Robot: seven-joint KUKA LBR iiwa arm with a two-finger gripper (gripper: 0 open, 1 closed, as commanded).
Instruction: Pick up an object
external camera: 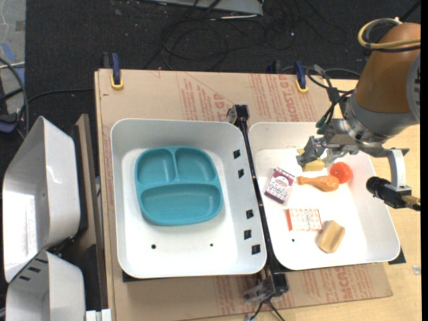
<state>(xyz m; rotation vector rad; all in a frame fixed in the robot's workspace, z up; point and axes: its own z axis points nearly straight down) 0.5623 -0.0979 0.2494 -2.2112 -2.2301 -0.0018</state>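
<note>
Two shallow white bins sit side by side on the table [200, 99]. The left bin [127, 179] holds a teal divided plate [178, 184], lying flat near its middle. The right bin [374, 243] holds the loose things.

The arm [391, 79] comes in from the right, and its hand [319, 151] is low over the upper part of the right bin. Whether the hand is open or closed cannot be told from this angle, and nothing can be seen between its tips.

Just beside the hand, toward the front, lies an orange drumstick-shaped toy [319, 182]. Its long axis runs roughly left to right, with the thin end pointing left and the thick end pointing right. A red ball [342, 172] touches or nearly touches its thick end. To the left of the toy lies a small purple and white packet [279, 185], tilted. Nearer the front of the bin lie a flat red and white card [304, 219] and, just right of it, a tan block [331, 237], its long axis slanting from lower left to upper right.
</note>
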